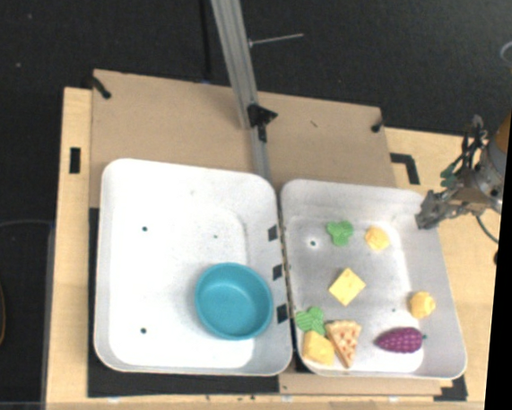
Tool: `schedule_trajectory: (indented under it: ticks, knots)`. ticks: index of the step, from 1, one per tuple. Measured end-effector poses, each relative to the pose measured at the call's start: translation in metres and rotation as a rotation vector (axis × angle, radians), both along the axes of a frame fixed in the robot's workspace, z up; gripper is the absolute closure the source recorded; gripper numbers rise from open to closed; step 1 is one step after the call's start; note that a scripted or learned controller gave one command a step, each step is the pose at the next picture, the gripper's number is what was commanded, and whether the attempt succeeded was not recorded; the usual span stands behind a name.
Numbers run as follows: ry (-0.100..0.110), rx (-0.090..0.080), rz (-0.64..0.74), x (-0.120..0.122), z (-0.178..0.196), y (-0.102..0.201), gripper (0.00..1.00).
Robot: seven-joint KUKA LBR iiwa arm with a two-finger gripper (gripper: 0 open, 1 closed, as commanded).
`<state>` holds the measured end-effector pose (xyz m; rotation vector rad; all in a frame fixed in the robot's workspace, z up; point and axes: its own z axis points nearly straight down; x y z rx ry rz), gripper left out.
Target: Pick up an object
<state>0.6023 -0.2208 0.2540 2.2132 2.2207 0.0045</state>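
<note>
pizza slice (344, 341) lies at right bin's (441, 290) front; claw (434, 210) hovers over its far corner, grip unreadable.

The gripper (432, 210) is grey metal with dark fingertips — black cables loop over the wrist, and what looks like an orange band shows above it.

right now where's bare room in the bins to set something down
Left bin: bare all around the blue bowl, widest behind it. Right bin: open strip between cheese wedge and yellow piece. Crowded at its near-left corner, around the pizza slice.
</note>
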Motion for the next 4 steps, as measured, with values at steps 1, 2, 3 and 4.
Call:
schedule_trajectory:
  ticks: [1,2,3,4]
  knots:
    - [0.005,0.003,0.003,0.011,-0.006,0.047,1.0]
    - [0.006,0.003,0.003,0.011,-0.017,0.098,1.0]
    - [0.005,0.004,0.004,0.006,-0.009,0.153,1.0]
    - [0.008,0.004,0.003,0.01,-0.019,0.2,1.0]
